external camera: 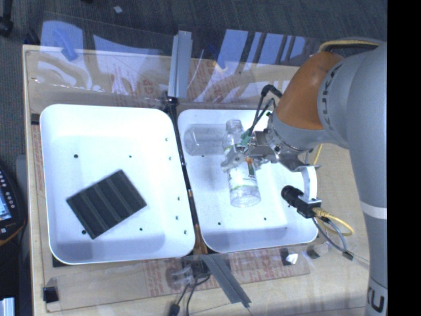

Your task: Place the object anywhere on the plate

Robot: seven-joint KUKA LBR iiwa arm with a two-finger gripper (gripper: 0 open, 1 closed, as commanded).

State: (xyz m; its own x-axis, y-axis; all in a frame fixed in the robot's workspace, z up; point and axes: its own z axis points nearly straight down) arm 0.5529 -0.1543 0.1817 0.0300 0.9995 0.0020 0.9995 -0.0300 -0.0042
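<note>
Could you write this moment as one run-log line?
gripper: over right bin, at clear bottle | dark plate: left bin, bare

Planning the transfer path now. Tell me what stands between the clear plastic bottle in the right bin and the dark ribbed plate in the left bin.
Only the two bins' adjoining raised rims lie between the clear plastic bottle and the dark ribbed rectangular plate. The claw is at the bottle's upper end.

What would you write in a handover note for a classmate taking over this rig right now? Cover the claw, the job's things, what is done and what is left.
Claw: low in the right bin, at the clear bottle; grip state unclear.
Bottle: lying in the right bin, under the claw.
Dark ribbed plate: flat in the left bin, nothing on it.
Done: arm has reached the bottle.
Left: secure the bottle, carry it across, set it on the plate.
</note>
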